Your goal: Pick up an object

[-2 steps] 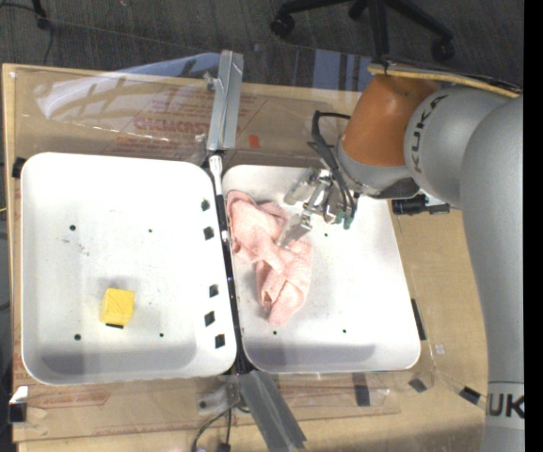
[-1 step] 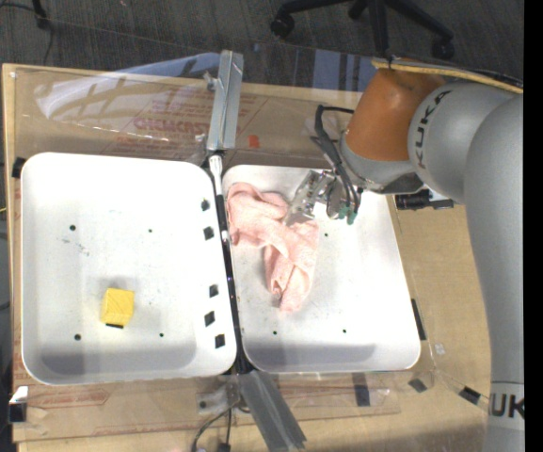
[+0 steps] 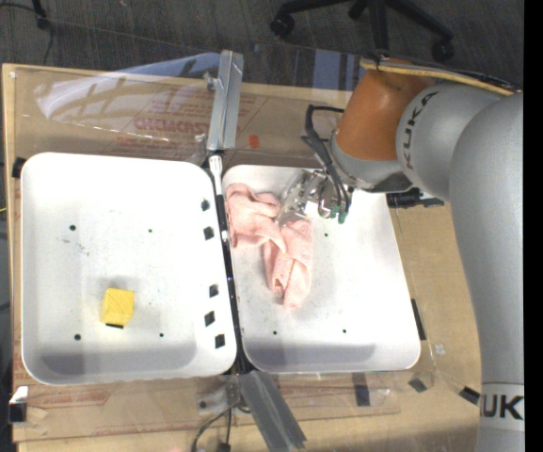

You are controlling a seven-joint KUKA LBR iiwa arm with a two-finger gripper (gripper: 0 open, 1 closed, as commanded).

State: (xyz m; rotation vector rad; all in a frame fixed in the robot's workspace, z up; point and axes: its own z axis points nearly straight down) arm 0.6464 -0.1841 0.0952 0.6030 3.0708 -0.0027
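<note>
One pink cloth (image 3: 269, 238) lies touching the jaws' (image 3: 301, 205) left side.

One fixed camera is looking down at a slant from above the bench (image 3: 26, 111), taking in both white bins (image 3: 111, 177), with the arm (image 3: 459, 158) entering from the bench's right side.

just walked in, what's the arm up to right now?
The KUKA arm reaches in from the right and has its gripper down in the right bin, at the upper edge of a crumpled pink cloth. From this angle I can't tell whether it has hold of the cloth. A small yellow block sits untouched in the left bin.
</note>
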